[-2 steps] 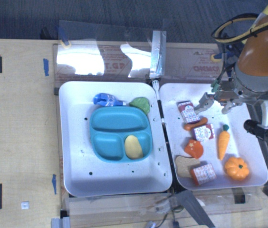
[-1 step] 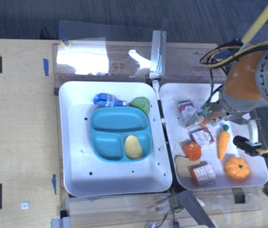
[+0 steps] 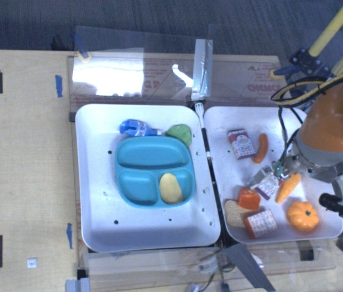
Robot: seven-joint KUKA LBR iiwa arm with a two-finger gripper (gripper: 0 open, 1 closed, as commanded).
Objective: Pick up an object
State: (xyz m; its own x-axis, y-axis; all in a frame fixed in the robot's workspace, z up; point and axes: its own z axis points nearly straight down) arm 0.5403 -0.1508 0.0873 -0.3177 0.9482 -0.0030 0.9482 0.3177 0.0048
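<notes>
A red carton [image 3: 260, 222] and pumpkin [image 3: 302, 215] flank the carrot [image 3: 287, 187].

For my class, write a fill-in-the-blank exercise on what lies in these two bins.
1. The blue tray lies in the ____ bin.
2. The yellow potato sits in one of the tray's ____ compartments.
3. The pumpkin in the right bin is ____ in colour.
4. The gripper is next to the ____.

Missing words: left; small; orange; carrot
</notes>
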